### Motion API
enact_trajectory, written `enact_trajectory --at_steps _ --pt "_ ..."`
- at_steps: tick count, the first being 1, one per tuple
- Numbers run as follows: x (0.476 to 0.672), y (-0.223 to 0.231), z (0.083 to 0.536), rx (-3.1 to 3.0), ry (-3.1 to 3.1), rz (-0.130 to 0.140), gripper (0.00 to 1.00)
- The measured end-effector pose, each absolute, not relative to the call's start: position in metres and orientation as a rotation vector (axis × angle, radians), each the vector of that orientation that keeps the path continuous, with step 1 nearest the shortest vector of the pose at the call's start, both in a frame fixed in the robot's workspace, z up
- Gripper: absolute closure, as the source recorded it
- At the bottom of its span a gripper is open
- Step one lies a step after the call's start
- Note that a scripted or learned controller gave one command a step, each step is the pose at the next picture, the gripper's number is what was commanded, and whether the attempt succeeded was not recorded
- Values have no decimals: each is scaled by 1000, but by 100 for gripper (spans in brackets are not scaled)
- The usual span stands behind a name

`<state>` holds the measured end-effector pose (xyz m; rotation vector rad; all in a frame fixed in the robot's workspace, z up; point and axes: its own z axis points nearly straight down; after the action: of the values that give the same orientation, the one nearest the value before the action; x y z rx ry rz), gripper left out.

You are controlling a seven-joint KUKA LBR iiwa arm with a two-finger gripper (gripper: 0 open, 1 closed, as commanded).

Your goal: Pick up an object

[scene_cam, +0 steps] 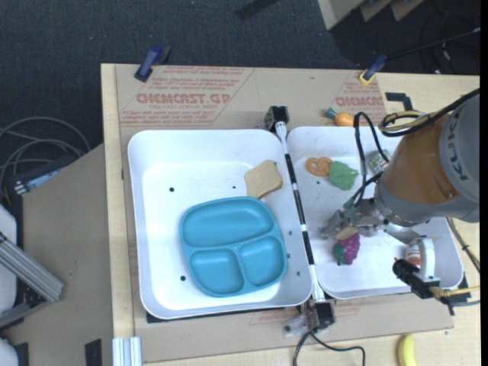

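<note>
Camera view puts the grey jaws (345, 226) low in the right shallow white bin (381, 279), just above a purple grape bunch (348, 248). Whether they are apart or together, I cannot tell. A blue sectioned plastic tray (232, 244) lies in the left white bin (152, 204).

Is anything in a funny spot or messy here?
Yes. A small orange toy carrot lies on the cardboard bench top, outside the right white bin. A yellow banana-like piece also sits off the bins near the bench's front edge.
</note>
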<state>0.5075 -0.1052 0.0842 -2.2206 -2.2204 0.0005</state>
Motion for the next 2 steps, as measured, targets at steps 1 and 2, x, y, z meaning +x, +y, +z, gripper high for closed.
enact_trajectory --at_steps 1,2 --pt "481 -93 84 -2220 -2218 2 0" --pt "484 -93 97 -2227 -2224 -7 100"
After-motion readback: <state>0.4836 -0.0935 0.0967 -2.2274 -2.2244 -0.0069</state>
